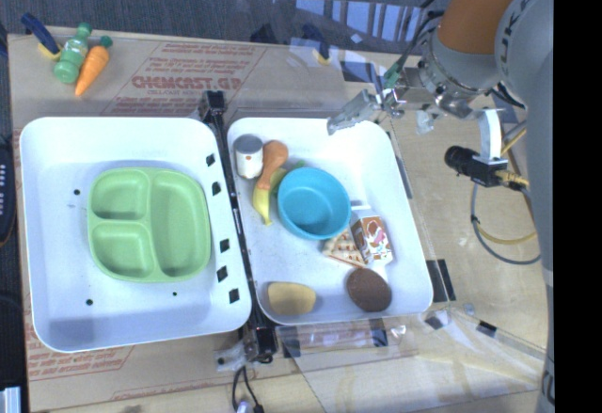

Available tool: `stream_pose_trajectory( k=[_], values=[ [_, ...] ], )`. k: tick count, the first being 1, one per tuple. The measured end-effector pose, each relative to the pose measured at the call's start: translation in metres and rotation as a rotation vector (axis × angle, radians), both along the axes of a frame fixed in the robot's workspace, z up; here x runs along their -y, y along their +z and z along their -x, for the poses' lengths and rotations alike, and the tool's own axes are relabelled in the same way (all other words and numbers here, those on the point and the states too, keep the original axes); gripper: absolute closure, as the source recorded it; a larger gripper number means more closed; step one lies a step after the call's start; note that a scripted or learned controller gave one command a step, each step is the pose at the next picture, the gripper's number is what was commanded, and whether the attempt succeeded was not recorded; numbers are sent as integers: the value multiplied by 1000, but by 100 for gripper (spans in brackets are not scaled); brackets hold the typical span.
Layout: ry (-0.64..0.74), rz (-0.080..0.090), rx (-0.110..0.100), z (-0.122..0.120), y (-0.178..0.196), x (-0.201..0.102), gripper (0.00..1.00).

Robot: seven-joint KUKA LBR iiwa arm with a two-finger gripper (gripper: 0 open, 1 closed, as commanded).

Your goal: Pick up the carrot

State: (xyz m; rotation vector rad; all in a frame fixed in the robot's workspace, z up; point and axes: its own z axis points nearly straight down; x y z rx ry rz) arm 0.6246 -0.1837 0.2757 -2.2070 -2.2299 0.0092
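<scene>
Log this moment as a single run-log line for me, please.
gripper: above right bin back rim, holding nothing | carrot: outside bins, on bench at far left, beside green toy | pick: not yet done

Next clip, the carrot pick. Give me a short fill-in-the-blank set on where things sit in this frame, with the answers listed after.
1. The carrot lies on the cardboard outside both bins, beyond the far corner of the ____ bin.
2. The green divided plate has ____ compartments.
3. The blue bowl sits in the ____ bin.
4. The gripper hovers over the far edge of the ____ bin.

Missing words: left; three; right; right
</scene>
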Motion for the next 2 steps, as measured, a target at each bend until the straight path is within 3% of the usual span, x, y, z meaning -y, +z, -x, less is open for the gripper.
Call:
stream_pose_trajectory(
  k=[1, 2],
  values=[
    [110, -2, -9, -6, -107, -70, 0],
    [-3, 3, 1, -17, -185, -84, 0]
  ],
)
